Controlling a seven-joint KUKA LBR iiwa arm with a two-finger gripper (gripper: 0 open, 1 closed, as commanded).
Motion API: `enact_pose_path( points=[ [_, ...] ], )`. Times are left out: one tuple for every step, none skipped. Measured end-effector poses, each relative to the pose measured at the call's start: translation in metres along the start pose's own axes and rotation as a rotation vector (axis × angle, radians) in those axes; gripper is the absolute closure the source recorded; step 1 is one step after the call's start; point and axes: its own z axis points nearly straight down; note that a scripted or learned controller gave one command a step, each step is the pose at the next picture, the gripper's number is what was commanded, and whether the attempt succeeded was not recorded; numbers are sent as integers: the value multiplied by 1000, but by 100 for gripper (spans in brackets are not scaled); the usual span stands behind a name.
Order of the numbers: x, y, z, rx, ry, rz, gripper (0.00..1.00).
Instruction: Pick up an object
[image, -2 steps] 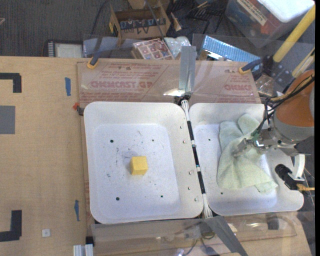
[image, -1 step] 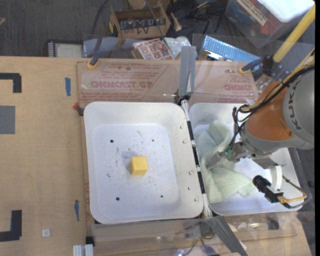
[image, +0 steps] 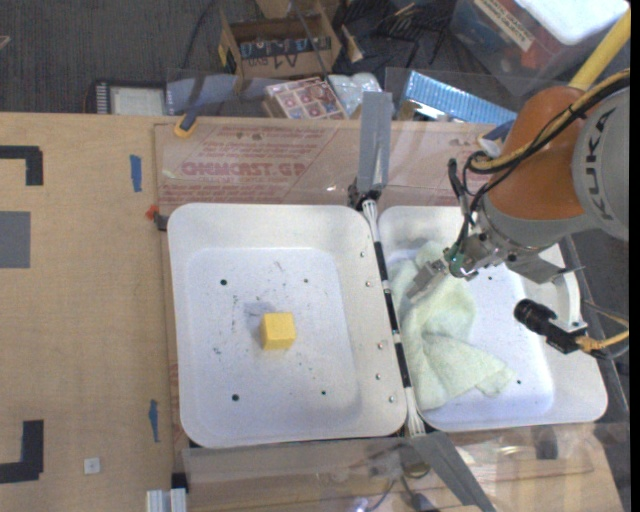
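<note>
Pale yellow-green crumpled cloth lies in the right white bin, along its left wall, with its long axis running from 12 to 6 o'clock. The gripper hangs over the cloth's upper end; whether the jaws are released or clenched I cannot tell. A small yellow cube sits in the left white bin, well apart toward 9 o'clock. The cloth seems the nearer target, directly below.

Pale wooden counter across the left of the frame, marked with black tape corners (plus small blue strips). Dark grey floor along the top, cluttered with boxes and cables.
</note>
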Motion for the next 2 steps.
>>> enact_pose_path(
  points=[
    [-39, 24, -2, -3, -3, -359, 0],
    [-36, 38, 0, -4, -4, -760, 0]
  ],
)
